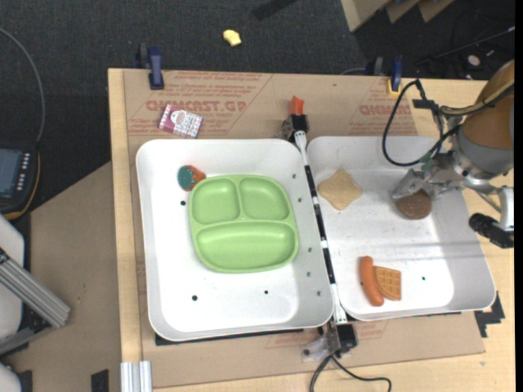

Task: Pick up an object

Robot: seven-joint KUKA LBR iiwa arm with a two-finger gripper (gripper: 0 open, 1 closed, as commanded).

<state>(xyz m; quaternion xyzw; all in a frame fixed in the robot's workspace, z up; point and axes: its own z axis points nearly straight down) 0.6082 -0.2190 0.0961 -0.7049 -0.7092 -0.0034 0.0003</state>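
Brown round patty (pixel 414 207) lies flat in right bin (pixel 458 300), upper right of frame. End effector (pixel 418 188) sits directly over it, touching; grip state cannot be told. Nothing lifted yet; pick remains undone.

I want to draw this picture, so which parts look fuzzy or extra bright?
In the camera view, the arm's orange band at the right edge looks soft and blurry; the green divided plate is sharp, with a pale shine on its rims; the white bins look evenly bright, with faint shadows.
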